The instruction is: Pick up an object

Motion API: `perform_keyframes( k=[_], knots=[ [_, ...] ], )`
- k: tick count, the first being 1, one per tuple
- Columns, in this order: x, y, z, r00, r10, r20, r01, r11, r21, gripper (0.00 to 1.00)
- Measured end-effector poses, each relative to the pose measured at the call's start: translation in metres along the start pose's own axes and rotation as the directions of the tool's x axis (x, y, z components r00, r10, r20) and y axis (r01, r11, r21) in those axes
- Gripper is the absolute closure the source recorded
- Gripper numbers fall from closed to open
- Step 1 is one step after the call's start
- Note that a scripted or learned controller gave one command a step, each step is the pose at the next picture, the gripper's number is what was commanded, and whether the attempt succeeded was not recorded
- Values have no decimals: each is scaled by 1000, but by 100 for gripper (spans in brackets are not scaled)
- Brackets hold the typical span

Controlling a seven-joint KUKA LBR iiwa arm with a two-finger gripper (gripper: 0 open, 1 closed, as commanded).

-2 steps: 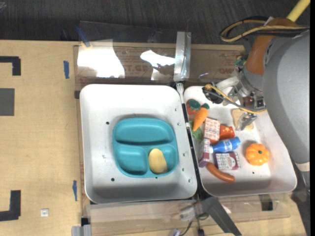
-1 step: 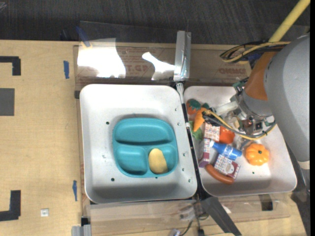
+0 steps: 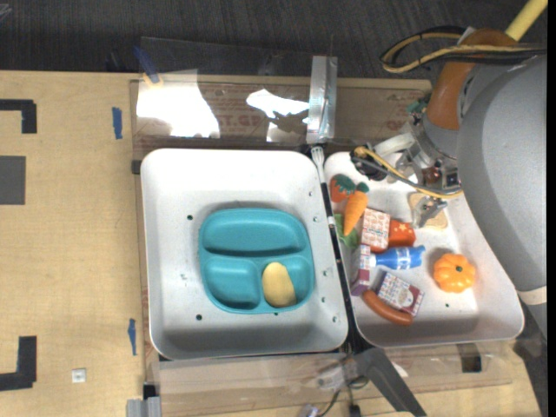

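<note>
Robot gripper (image 3: 427,205) hovers low over the right bin (image 3: 495,315) — grip state unclear — just above the orange pumpkin (image 3: 455,272), likely lining up a pick.

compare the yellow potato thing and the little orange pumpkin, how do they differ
The potato is pale yellow, smooth and egg-shaped; the pumpkin is bright orange, rounder and ribbed, with a small stem. The potato sits in a compartment of the teal tray in the left bin; the pumpkin lies straight on the right bin's floor. Both look like toy food of similar size.
</note>
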State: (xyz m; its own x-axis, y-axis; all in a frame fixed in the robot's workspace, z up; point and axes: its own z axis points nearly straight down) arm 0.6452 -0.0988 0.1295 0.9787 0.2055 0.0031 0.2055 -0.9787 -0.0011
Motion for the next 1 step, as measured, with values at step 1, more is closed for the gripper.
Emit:
perform_keyframes(
  k=[1],
  knots=[
    [-1,0,2,1000,1,4,-1,1000,0,0]
  ],
)
